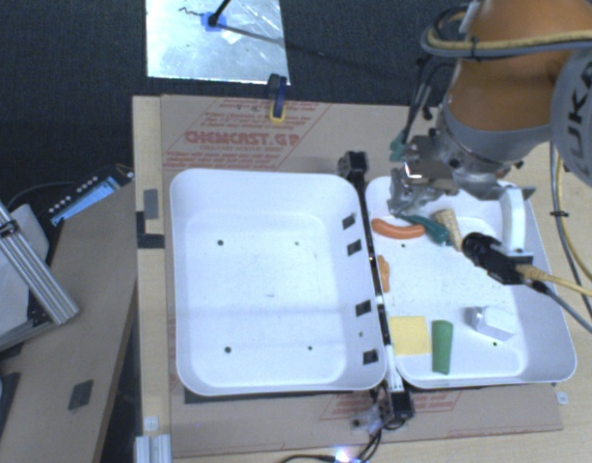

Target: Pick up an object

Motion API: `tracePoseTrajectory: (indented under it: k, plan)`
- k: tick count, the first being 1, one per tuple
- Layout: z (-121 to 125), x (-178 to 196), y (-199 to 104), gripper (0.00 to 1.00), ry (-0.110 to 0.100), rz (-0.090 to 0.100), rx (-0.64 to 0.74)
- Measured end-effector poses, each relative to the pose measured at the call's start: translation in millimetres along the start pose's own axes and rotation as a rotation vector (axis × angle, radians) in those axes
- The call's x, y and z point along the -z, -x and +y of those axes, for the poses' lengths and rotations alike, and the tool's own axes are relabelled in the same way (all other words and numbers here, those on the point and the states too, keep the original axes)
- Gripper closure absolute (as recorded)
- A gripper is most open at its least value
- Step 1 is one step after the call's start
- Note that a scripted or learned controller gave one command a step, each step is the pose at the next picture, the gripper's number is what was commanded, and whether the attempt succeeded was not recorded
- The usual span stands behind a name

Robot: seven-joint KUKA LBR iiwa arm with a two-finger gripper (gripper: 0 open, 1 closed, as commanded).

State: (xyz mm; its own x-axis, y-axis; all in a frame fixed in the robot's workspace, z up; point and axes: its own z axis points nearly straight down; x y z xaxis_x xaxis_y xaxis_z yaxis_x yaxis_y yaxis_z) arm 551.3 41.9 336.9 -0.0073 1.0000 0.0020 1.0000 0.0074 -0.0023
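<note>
My gripper [410, 198] hangs over the back left part of the right bin [542, 302], just above an orange sausage-shaped piece [396, 229]. Next to that piece lie a teal curved item [432, 226] and a tan cone-like object [450, 228]. Nearer the front of this bin sit a yellow square block [409, 335], a green cylinder [441, 345] and a grey-white block [490, 321]. A small orange strip [384, 274] lies by the bin's left wall. I see nothing between the fingers.
The left bin [195, 258] sits beside the right one, with black clips [358, 249] along the shared divider. The arm's orange band and grey body [508, 56] loom over the back right. A black connector with a yellow cable [498, 258] crosses the right bin.
</note>
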Motion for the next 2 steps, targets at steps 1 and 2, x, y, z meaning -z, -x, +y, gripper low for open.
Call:
tracePoseTrajectory:
  k: [1, 2]
  plan:
    - [-36.4, -6.6, -62.3, 1.00, 0.001, 0.000, 0.003]
    - [-33.2, -22.5, -97.4, 1.00, 0.001, -0.001, 0.000]
